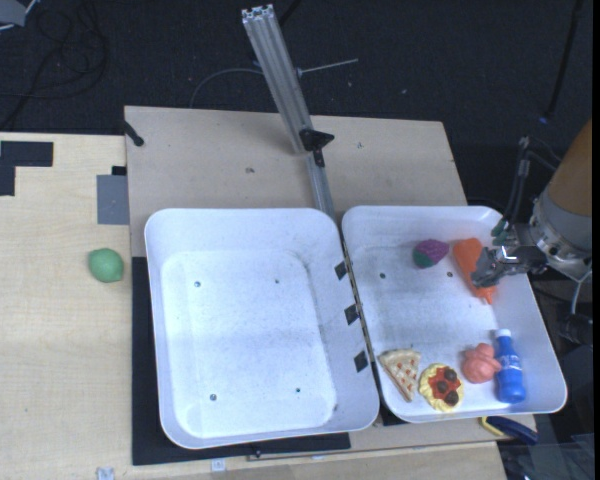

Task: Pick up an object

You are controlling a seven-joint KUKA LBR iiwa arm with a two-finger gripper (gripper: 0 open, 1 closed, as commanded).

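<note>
- i see the gripper point(492, 266) low over the right bin point(450, 220), close to its right wall, with the grey arm point(565, 230) coming in from the right.
- i cannot tell from this angle whether it is apart or together; the orange object point(467, 259) sits right against it on its left, but i can't make out anything between the tips.
- just past the orange object, further left of the gripper, lies a small purple and green piece point(430, 253).
- nearer the camera than the gripper, along the same wall, a blue bottle point(508, 368) lies with a pink lump point(477, 363) touching its left side.
- left of those, at the bin's front edge, i see a round red and yellow piece point(441, 386) and a pizza slice point(402, 371) just beside it.
- the left bin point(165, 243) is well away to the gripper's left.
- far left of the gripper, beyond both bins, a green ball point(106, 265) rests on the table point(40, 348).
</note>
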